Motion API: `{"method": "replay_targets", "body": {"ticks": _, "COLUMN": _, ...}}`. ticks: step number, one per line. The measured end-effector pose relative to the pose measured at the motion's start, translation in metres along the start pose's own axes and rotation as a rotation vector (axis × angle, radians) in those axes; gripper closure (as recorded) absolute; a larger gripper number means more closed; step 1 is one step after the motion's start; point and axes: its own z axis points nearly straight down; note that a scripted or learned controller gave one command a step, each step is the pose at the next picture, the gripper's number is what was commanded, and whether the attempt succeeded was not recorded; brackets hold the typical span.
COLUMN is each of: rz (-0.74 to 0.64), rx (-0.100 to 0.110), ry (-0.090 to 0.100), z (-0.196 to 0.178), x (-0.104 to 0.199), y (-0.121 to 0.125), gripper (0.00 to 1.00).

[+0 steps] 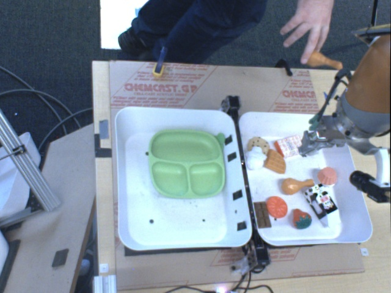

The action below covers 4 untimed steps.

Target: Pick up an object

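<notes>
Fingers: state cannot be told; gripper (307, 144) sits low in the right bin (354, 227), just beside a red-and-white packet (287, 146). Near it lie a cookie (258, 144), a waffle wedge (275, 162) and a drumstick (297, 185). Left bin (131, 224): green divided tray (186, 163).

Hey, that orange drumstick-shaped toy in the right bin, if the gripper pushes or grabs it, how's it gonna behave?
The drumstick toy looks like smooth moulded plastic, so probably light, stiff and a bit slippery. Its rounded bulb and narrow handle suggest it would pivot or roll when nudged. It lies close to the pink round toy and the cow-patterned carton, so a push may bump them.
</notes>
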Motion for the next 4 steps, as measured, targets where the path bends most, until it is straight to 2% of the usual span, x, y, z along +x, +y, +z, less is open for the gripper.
{"method": "replay_targets", "body": {"ticks": 1, "rz": 0.002, "rx": 0.004, "ry": -0.001, "z": -0.039, "x": 0.041, "y": 0.031, "gripper": 1.00}}
{"method": "replay_targets", "body": {"ticks": 2, "rz": 0.007, "rx": 0.010, "ry": -0.001, "z": -0.036, "x": 0.038, "y": 0.029, "gripper": 0.00}}
{"method": "replay_targets", "body": {"ticks": 3, "rz": 0.009, "rx": 0.015, "ry": 0.000, "z": 0.161, "x": 0.006, "y": 0.038, "gripper": 0.00}}
{"method": "replay_targets", "body": {"ticks": 4, "rz": 0.009, "rx": 0.009, "ry": 0.000, "z": 0.150, "x": 0.006, "y": 0.040, "gripper": 1.00}}
